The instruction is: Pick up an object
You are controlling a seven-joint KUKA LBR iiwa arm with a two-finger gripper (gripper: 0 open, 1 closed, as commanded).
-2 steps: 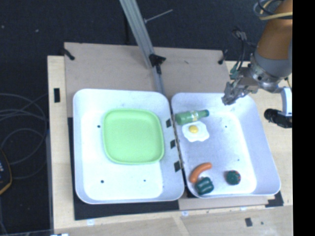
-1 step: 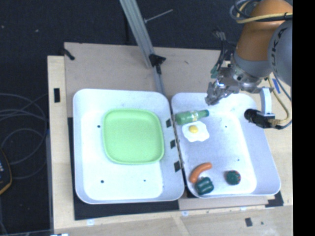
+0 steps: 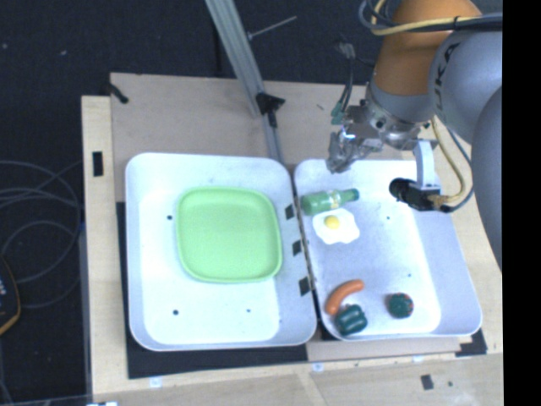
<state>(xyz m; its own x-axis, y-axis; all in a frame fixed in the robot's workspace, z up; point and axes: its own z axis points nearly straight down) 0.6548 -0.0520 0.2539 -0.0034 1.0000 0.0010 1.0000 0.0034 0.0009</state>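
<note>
Below my camera the bench [image 3: 101,227] carries two bins. Left bin [image 3: 144,311] holds a green plate [image 3: 228,233]; right bin [image 3: 439,260] holds the green bottle [image 3: 328,200], fried egg [image 3: 335,227], sausage [image 3: 344,294] and two small green pieces. My gripper [image 3: 341,157] hangs just above the bottle, holding nothing; probably slightly open, but it is blurred.

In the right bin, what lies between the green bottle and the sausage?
The camera view shows a fried egg lying between the green bottle and the sausage. Below the egg, down to the sausage, is bare white bin floor.
</note>
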